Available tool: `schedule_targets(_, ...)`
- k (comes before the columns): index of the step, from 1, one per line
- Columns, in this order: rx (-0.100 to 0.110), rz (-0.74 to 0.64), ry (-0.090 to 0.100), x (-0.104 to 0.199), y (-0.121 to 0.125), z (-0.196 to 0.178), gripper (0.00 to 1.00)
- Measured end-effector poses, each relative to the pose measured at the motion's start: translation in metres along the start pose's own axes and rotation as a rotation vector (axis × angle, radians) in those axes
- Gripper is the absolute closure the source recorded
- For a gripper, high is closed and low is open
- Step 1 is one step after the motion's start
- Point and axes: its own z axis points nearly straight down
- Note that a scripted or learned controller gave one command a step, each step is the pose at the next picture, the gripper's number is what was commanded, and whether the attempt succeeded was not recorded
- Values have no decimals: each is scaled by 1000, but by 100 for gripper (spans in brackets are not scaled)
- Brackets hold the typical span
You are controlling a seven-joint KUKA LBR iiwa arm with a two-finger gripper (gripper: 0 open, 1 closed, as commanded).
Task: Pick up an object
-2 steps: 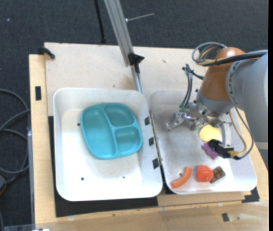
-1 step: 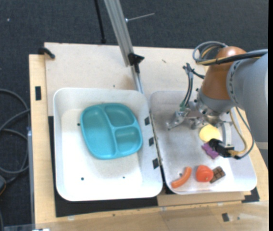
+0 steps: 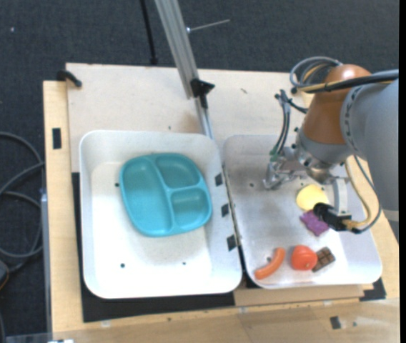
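Objects for picking lie in the right-hand shallow white bin: a yellow rounded toy, a purple block, a red-orange ball, an orange carrot-shaped piece and a small brown block. The gripper sits low over the bin's upper part, just left of the yellow toy; whether its jaws are open I cannot tell. A good try would centre over one well-separated item, probably the yellow toy, and descend squarely.
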Motion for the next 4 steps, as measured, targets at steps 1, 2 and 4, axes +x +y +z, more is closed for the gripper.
schedule_targets(1,-2,0,-1,2,-8,-56,100)
schedule_targets(2,-4,-8,-2,0,-6,-111,100)
schedule_targets(4,2,-11,1,77,-38,-120,100)
